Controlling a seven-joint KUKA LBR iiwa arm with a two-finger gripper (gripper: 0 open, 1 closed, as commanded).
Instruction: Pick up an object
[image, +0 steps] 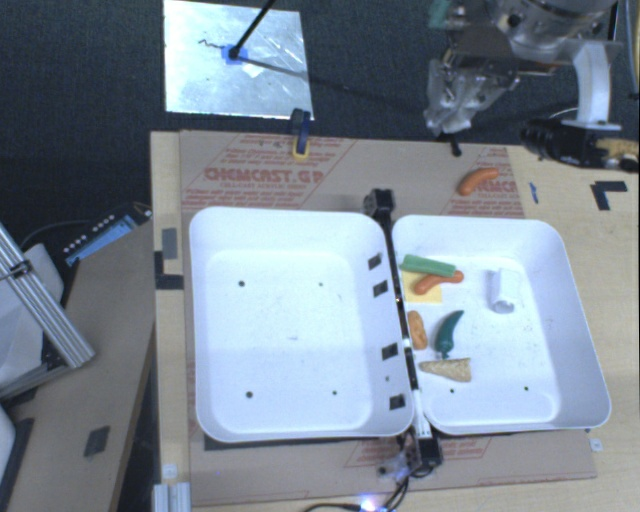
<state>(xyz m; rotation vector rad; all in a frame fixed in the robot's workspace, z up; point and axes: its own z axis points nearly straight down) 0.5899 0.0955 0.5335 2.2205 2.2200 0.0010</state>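
Above the table's far edge, end effector (452, 105) hangs high, well apart from both bins; grip state: cannot tell. Right bin (570, 300) holds green piece (428, 264), white cylinder (499, 290), dark pepper (448, 332), wedge (446, 369). Nothing lifted; whole pick remains, I judge.

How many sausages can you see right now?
2: one sausage lies on the board behind the right bin; the other sausage lies inside that bin near its left wall.
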